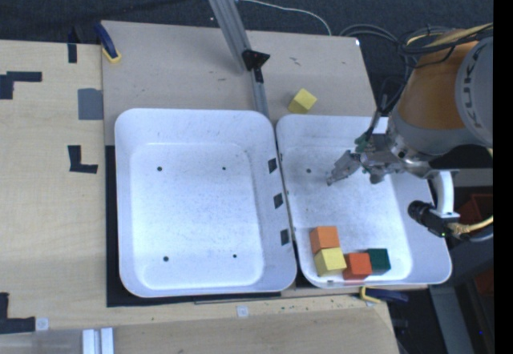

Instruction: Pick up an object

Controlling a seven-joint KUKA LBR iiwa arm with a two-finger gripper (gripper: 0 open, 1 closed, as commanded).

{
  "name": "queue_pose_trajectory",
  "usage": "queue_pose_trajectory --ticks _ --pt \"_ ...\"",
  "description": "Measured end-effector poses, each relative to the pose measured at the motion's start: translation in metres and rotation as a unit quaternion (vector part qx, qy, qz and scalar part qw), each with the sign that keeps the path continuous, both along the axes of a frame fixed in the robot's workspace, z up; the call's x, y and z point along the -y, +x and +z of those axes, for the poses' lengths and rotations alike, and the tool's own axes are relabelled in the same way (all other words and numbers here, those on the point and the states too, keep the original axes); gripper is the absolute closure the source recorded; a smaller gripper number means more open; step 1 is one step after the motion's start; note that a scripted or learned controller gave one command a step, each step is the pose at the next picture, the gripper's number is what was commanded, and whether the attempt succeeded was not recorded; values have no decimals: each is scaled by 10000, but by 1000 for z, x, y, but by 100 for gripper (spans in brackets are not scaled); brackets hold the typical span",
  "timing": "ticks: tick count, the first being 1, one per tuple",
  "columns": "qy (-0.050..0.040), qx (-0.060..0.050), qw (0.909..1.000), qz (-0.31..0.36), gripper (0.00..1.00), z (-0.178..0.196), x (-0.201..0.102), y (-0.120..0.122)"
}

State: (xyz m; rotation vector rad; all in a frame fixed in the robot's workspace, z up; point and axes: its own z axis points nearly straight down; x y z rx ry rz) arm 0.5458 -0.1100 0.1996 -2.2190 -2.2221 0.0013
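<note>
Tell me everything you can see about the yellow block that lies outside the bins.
The yellow block is a small cube, matte and plain, maybe foam or painted wood. It rests on the tan board behind the right bin, just past the bin's far rim and apart from it, turned a little so one corner faces the camera. A grey metal rail ends close to its left without touching it. Nothing holds it.

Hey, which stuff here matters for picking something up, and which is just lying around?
For the job:
orange block
yellow block
red-orange block
green block
right white bin
claw

Lying about:
yellow cube on the bench
left white bin
grey metal pole
</note>
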Motion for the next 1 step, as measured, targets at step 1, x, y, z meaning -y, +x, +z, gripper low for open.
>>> queue_pose_trajectory --ticks 1 --pt "-21 34 10000 -25 0 88 45 -57"
